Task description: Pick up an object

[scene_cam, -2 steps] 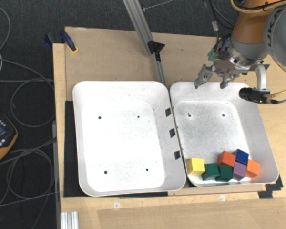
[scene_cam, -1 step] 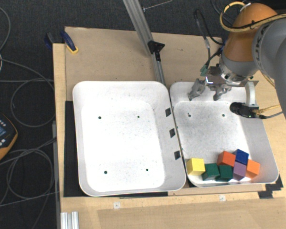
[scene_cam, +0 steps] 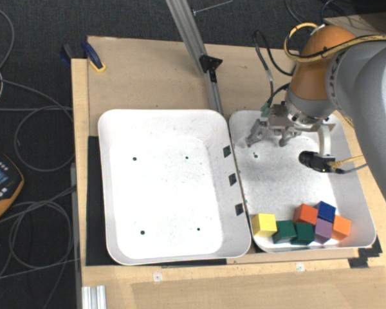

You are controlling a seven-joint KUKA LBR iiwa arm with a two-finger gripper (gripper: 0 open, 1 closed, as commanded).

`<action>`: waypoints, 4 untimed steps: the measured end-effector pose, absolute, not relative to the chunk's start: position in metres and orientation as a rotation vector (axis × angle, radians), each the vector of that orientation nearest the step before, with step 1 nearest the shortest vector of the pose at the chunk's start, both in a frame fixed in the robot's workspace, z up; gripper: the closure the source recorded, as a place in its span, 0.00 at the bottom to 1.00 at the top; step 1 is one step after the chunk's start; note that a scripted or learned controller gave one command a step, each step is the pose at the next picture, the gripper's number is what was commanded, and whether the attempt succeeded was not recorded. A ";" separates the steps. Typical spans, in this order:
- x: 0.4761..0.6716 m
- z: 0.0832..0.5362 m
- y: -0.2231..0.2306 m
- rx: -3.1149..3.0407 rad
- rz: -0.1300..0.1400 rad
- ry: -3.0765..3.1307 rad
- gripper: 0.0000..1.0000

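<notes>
Several coloured blocks lie bunched at the near edge of the right bin (scene_cam: 347,192): a yellow block (scene_cam: 265,223), a green block (scene_cam: 285,231), an orange block (scene_cam: 305,214), a blue block (scene_cam: 325,210), a purple block (scene_cam: 323,229) and another orange block (scene_cam: 341,226). My gripper (scene_cam: 268,136) hangs over the far end of the right bin, well away from the blocks. Its fingers (scene_cam: 255,134) are spread, and nothing is between them.
The left bin (scene_cam: 116,172) sits beside the right one, with small black clips along the shared edge. A slanted metal pole (scene_cam: 193,37) rises behind the bins. A black cable end (scene_cam: 315,161) hangs near the wrist. Cables lie on the floor at left.
</notes>
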State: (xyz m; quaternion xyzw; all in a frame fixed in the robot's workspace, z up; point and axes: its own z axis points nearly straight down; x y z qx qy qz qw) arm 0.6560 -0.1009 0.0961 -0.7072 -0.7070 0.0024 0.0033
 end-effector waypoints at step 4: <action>0.672 0.256 -0.097 -2.223 -0.006 -2.226 1.00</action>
